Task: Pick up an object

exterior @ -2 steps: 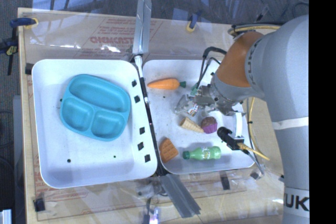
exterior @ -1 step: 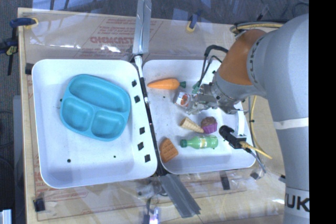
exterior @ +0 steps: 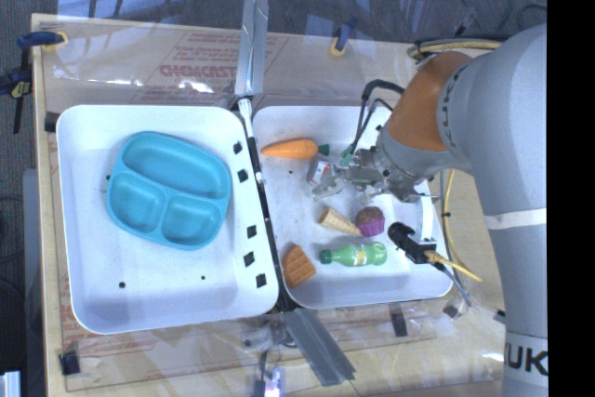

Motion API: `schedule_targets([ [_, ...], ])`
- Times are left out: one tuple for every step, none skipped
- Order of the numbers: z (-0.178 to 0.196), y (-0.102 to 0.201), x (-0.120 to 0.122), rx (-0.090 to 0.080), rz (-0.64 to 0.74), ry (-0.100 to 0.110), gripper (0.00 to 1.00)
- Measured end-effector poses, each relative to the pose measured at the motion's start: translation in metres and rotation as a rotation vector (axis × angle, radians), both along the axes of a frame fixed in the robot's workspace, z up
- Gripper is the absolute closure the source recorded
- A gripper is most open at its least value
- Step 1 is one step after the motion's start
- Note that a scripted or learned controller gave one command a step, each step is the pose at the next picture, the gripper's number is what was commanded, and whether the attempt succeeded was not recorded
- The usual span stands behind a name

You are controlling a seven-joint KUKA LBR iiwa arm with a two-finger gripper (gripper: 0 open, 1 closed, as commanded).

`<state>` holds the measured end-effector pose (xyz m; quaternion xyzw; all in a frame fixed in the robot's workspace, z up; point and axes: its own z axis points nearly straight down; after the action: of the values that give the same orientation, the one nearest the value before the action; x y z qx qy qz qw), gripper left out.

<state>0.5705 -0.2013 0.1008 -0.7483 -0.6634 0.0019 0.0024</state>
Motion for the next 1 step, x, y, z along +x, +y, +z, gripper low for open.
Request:
schedule_targets([
  [-0.0092, 0.0363, 0.0395, 0.001, 0.059, -0.004, 0.0],
])
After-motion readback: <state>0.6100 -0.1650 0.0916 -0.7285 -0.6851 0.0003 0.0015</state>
